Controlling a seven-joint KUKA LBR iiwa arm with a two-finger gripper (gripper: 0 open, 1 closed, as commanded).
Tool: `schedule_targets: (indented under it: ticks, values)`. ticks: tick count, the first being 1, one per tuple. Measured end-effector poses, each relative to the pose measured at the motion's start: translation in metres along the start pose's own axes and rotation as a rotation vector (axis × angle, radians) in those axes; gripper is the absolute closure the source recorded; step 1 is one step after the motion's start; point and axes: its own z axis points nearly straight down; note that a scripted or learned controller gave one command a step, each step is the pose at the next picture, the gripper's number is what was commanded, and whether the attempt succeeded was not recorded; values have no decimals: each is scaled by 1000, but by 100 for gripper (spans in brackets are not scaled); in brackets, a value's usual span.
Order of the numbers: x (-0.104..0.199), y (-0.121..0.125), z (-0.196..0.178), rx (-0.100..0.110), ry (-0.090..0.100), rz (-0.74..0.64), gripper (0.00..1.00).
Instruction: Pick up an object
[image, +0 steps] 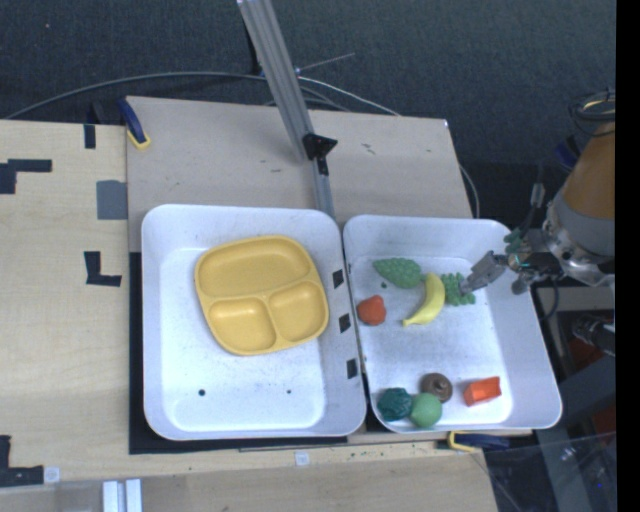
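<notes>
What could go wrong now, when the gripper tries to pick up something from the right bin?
The gripper sits close to the small green piece, which touches the banana, so it might push both instead of grasping one. The arm is also near the right bin's rim and might bump it.

Plate (262, 294): yellow, three compartments, in left bin (160, 330).
Pole (283, 85): grey, slanting over the bench (390, 160).

No text, label, brand, number or sign can be read on anything here.
</notes>
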Motion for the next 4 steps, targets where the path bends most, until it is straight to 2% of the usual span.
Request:
schedule_targets:
  ticks: [1, 2, 4]
  values:
    - [0, 0, 0, 0, 0, 0, 0]
    - [10, 0, 60, 6, 1, 1, 0]
    - [4, -4, 151, -1, -3, 2, 0]
